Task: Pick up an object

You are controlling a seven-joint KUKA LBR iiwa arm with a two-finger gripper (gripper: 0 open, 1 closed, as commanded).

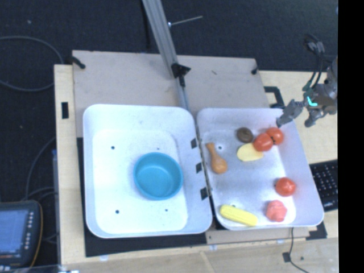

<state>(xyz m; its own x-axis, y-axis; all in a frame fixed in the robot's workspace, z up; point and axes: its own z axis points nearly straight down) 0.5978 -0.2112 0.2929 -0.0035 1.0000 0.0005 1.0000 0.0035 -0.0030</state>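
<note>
Tomatoes lay in the right bin, just below-left of the gripper, whose fingers were spread apart, holding nothing. Farther left sat the blue bowl, then corn, a gourd and a brown nut

On the counter, the left bin holds a bowl near its centre; the right bin holds a corn cob at six o'clock, a gourd at nine o'clock
</note>
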